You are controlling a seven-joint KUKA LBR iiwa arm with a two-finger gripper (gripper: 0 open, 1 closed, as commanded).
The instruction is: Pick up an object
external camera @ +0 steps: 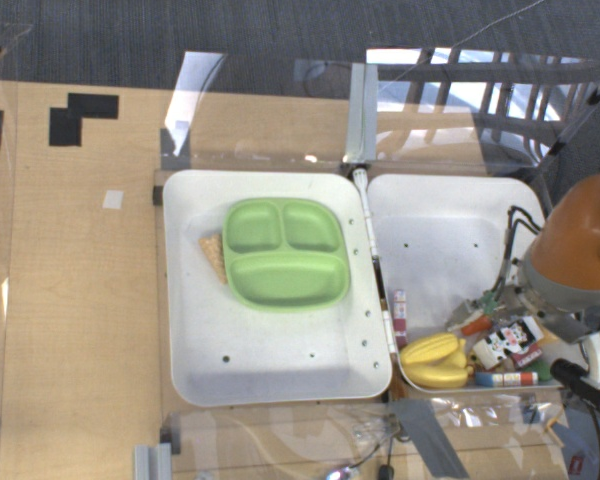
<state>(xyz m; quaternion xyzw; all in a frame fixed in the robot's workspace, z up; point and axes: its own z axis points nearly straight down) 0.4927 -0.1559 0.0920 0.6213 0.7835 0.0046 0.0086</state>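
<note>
The arm's orange band (583,236) and grey wrist hang over the right bin's (440,218) near right corner. My gripper (502,326) reaches down into a small pile of objects there. The pile holds a yellow banana (436,360), a white, black and red toy piece (512,340), a red and orange item (475,325) and a marker (508,378). Against the bin's left wall lies a small pink and white tube (400,317). The wrist hides the gripper's lower end.
In the left bin (210,358) a green divided plate (284,253) lies flat, with a tan cracker-like piece (214,256) tucked at its left edge. A ridge (373,268) separates the two bins. Black cables (515,238) run along the arm.
</note>
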